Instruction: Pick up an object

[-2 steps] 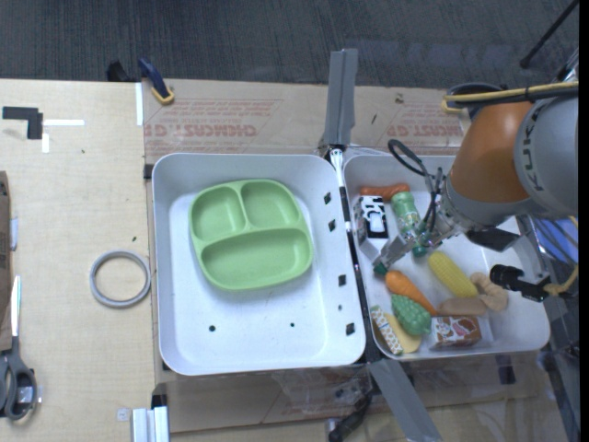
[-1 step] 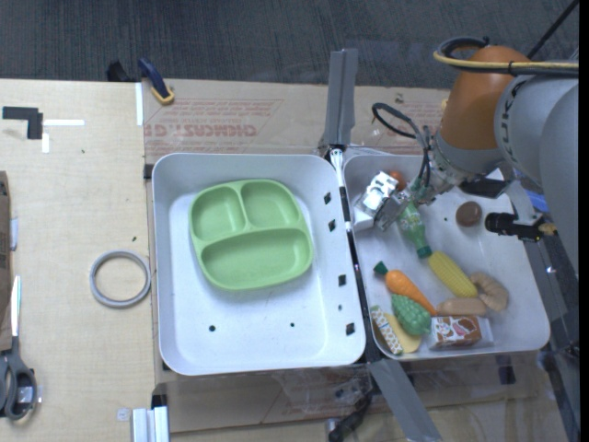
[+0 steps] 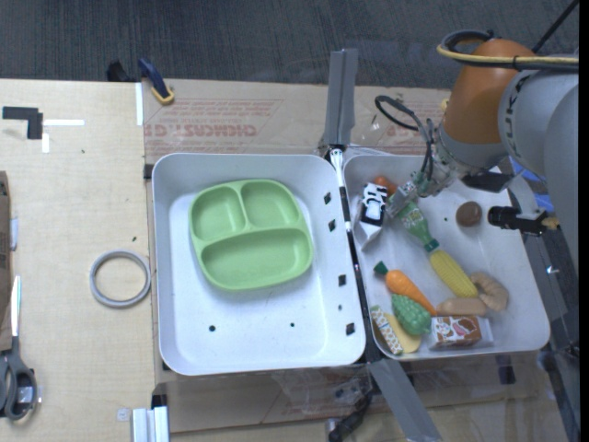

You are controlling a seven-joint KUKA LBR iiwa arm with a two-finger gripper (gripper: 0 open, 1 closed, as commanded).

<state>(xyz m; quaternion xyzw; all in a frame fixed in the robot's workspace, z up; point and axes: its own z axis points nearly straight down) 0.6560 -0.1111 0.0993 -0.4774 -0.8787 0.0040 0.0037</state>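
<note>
Two white bins sit side by side on the counter (image 3: 74, 201). The left bin (image 3: 175, 320) holds a green divided plate (image 3: 250, 233), lying flat toward its upper left. The right bin (image 3: 525, 325) carries a scatter of small things: a black-and-white toy (image 3: 373, 203) near the upper left corner, a green bottle (image 3: 416, 226) lying tilted just beside it, a corn cob (image 3: 451, 272) below that, a carrot (image 3: 408, 288), a green vegetable (image 3: 411, 315) touching the carrot's lower side, a small box (image 3: 457, 331) along the front wall, and a brown ball (image 3: 469, 214) off by itself toward the right.

The arm (image 3: 515, 109) comes in from the right, orange band above the wrist, and its end effector (image 3: 425, 184) hangs low over the upper part of the right bin, just above the bottle's upper end. I cannot tell from here how far it is open or whether it has hold of anything.

A ring of tape (image 3: 121, 277) lies on the counter left of the bins, with scissors (image 3: 17, 376) near the front left edge.
</note>
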